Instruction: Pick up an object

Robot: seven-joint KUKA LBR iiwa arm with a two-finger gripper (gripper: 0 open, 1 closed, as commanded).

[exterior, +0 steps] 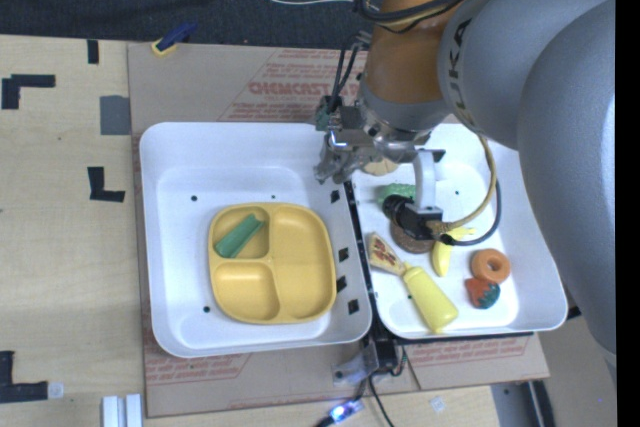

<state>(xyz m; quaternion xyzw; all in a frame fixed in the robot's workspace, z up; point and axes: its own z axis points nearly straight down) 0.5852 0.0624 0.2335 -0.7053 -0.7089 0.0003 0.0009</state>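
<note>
My gripper (pixel 337 158) hangs over the ridge between the two bins, near their far side, under the grey arm and its orange band. In the right bin (pixel 520 315) lie a yellow squeeze bottle (pixel 428 299), a small yellow banana (pixel 441 257), an orange ring (pixel 490 265), a red and teal piece (pixel 484 294), a green piece (pixel 401 190) and a brown round thing (pixel 410 237). All of them are to the right of and nearer than the gripper. I see nothing held in it.
In the left bin (pixel 170 215) sits a yellow divided plate (pixel 285 275) with a green piece (pixel 238 236) in its far left compartment. The arm covers the right bin's far side. A cardboard sheet (pixel 220 80) lies under both bins.
</note>
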